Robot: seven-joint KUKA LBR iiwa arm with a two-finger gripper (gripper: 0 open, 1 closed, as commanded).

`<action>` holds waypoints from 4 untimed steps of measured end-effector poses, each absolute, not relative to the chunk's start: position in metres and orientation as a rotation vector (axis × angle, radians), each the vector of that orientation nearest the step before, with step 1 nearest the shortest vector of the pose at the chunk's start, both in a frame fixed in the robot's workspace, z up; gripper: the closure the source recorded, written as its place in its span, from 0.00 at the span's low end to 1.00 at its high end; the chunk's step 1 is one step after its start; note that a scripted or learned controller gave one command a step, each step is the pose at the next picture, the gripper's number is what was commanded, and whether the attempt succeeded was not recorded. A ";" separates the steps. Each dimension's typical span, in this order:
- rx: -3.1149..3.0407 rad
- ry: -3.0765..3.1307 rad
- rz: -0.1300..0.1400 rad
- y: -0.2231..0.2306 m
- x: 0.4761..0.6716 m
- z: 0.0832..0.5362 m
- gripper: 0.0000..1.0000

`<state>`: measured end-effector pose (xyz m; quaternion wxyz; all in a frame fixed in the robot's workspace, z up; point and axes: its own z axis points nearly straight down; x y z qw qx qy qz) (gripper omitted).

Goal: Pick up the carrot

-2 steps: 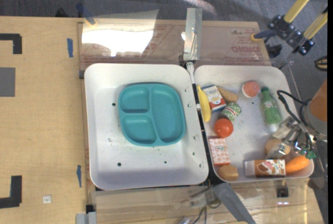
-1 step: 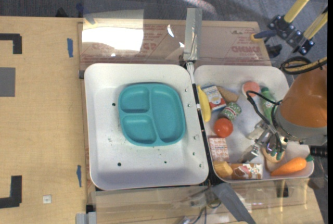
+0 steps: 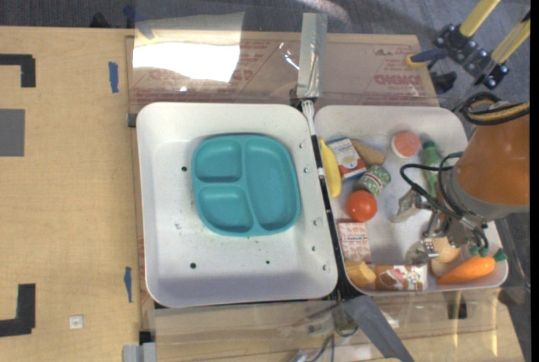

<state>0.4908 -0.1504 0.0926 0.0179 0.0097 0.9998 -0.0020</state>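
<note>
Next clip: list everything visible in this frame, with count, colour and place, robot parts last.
Left bin: one, white, centre of the bench.
Tray: one, teal, three compartments, in the left bin.
Right bin: one, white, beside the left bin.
Carrot: one, orange, right bin's near right corner.
Tomato: one, red, middle of the right bin.
Banana: one, yellow, along the right bin's left wall.
Carton: one, white and blue, right bin's far left.
Packets: two, red and white, right bin's near left.
Arm: one, orange band, over the right bin's right side.
Gripper: one, grey, just left of the carrot.
</note>
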 end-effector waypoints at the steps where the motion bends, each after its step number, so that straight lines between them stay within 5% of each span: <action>1: -0.604 3.040 -0.020 -0.124 0.492 0.107 0.00; 2: -1.170 2.898 -0.010 -0.165 0.492 0.090 0.00; 4: -1.283 2.850 -0.014 -0.164 0.489 0.090 0.00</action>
